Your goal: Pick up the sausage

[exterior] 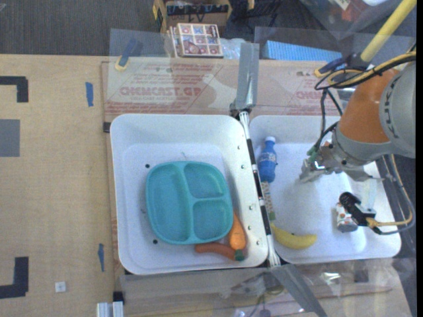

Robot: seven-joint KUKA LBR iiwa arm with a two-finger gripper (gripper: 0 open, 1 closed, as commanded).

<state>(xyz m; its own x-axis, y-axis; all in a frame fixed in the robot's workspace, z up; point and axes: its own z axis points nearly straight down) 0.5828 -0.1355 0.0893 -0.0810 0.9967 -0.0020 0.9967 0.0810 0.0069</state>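
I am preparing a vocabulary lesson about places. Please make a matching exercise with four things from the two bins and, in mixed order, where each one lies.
Things:
1. sausage
2. blue bottle
3. banana
4. teal plate

Places:
A. right bin, near corner by the divider
B. left bin, along the near wall, beside the carrot
C. middle of the left bin
D. right bin, far end, next to the divider

Pairs: 1-B, 2-D, 3-A, 4-C
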